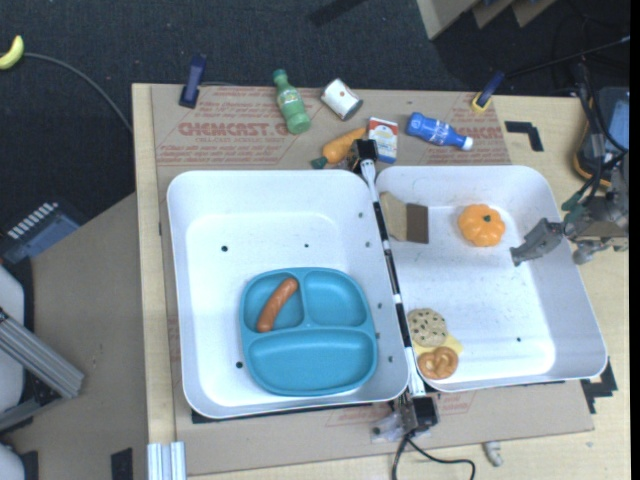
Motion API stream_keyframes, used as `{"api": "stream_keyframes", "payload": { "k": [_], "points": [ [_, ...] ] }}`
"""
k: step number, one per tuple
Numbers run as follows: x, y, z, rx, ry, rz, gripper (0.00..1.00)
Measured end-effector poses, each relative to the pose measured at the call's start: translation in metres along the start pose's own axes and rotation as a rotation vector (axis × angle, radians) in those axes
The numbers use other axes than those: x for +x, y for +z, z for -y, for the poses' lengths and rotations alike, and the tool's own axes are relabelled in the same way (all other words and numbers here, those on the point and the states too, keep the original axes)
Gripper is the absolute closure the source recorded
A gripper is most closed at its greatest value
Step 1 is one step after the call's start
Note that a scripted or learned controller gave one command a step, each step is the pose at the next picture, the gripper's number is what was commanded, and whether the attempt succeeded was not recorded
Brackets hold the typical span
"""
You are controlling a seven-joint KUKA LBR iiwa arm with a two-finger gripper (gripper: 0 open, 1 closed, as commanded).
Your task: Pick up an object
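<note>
The claw point(528, 248) hovered low inside the right bin point(560, 338), its grip state impossible to tell, just right of the orange pumpkin point(481, 224), likely lining up a grasp.

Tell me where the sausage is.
The sausage lies in the upper left compartment of the blue plate, in the left bin.

I worked in a robot lab. My table point(160, 268) held two white bins point(200, 218) with toy food, on dark carpet point(100, 28), with wires point(70, 78) around.
</note>
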State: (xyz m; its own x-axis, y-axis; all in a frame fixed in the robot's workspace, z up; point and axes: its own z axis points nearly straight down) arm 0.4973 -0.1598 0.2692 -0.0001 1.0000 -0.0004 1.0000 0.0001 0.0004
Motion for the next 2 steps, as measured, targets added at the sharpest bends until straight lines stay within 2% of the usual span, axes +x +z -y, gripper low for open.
{"api": "stream_keyframes", "payload": {
  "k": [1,2],
  "points": [
    [-0.027,0.146,-0.073,0.004,0.0,-0.002,0.0],
    [-0.019,0.178,-0.145,-0.001,-0.001,0.0,0.0]
  ]
}}
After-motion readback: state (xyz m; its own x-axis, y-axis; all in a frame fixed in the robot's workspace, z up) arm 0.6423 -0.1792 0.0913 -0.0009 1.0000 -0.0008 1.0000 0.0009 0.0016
